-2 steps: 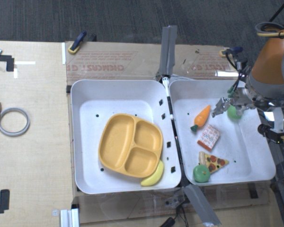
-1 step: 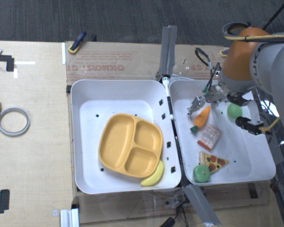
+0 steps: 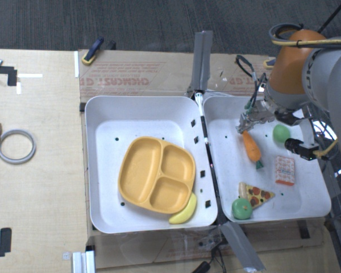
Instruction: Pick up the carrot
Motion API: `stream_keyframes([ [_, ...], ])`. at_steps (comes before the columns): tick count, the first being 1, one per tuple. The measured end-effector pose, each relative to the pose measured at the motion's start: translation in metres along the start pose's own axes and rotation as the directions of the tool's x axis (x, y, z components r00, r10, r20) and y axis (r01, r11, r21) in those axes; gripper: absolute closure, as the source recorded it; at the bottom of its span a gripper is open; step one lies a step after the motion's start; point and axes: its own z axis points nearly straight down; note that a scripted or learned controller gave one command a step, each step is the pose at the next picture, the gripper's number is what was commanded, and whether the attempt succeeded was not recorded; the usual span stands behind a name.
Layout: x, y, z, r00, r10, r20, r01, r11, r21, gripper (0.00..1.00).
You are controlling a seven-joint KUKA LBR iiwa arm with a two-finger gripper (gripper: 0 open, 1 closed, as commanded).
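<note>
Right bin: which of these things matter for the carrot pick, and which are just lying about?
For the job:
carrot, in the right bin
gripper, at the carrot's upper end

Lying about:
pizza slice
green apple
green ball
small packet
yellow divided plate and banana, left bin

Two bins (image 3: 96, 169) — one carrot (image 3: 251, 146), one banana (image 3: 184, 211), one tray (image 3: 156, 175)

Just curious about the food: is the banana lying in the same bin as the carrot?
No, the banana lies beside the yellow plate in the other bin.

Bright even overhead light, soft shadows, sharp.
</note>
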Motion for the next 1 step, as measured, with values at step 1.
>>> stream_keyframes([
  [1,0.0027,0.0027,-0.1288,0.994,-0.107,0.0,0.107,0.994,-0.001,1.0],
])
